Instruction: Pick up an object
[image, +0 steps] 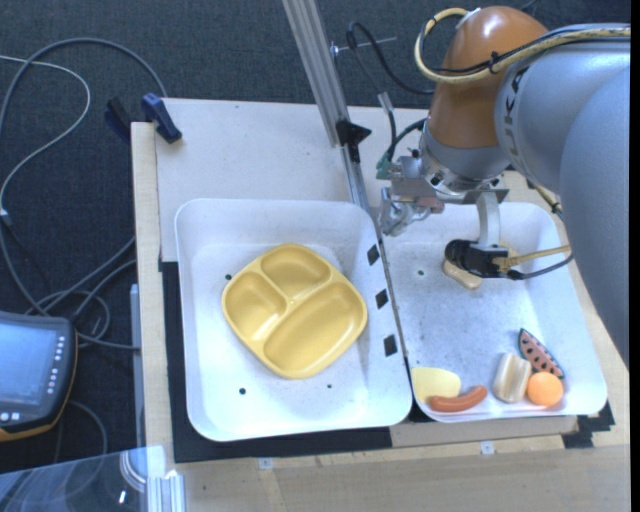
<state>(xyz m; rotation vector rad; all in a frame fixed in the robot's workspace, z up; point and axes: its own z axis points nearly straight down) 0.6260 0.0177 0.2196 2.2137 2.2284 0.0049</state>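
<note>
The grey arm (565, 110) comes in from the upper right of the frame, its glossy orange band (480, 85) bent over so that the wrist points down and to the left. The gripper (395, 212) hangs over the upper left corner of the right bin (450, 325), just beside the wall it shares with the left bin (190, 235); I cannot tell whether it is wide or narrow, and nothing is seen in it. The things to pick lie well apart from it, bunched along the lower edge of the right bin: a flat pale yellow piece (435, 380), touching a shiny reddish sausage (458, 401), then a beige bun-shaped piece (511, 377), a smooth orange ball (545, 389) just beside it, and above that a dark wedge (540, 352) with small orange spots. In the left bin a yellow plastic plate (295, 310) with three compartments and rounded corners lies flat in the middle. Both bins are white and speckled, and sit on a pale counter (250, 150)
</note>
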